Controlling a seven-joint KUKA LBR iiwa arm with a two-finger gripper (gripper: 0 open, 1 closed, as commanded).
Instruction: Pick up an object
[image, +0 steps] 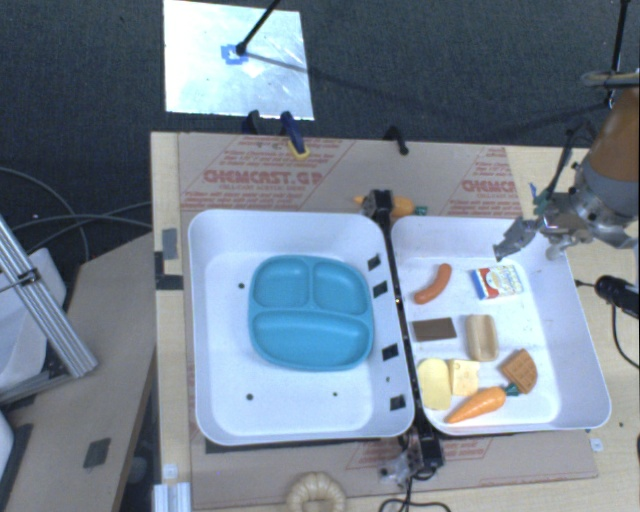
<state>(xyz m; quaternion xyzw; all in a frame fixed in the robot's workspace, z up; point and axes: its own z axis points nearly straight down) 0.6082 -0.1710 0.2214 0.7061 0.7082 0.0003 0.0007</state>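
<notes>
Left bin (215, 330): blue divided plate (308, 311), centred. Right bin (575, 330): sausage (432, 283), milk carton (498, 281), brown block (434, 329), bread roll (481, 336), cheese pieces (447, 380), waffle (519, 369), carrot (476, 403). Arm's jaws (527, 238): above right bin's far edge, just beyond the carton, holding nothing; open or closed, cannot tell.

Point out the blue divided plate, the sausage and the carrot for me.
blue divided plate (308, 312), camera view, ridge between its compartments.
sausage (433, 283), camera view, middle of its length.
carrot (476, 404), camera view, middle of its orange body.
</notes>
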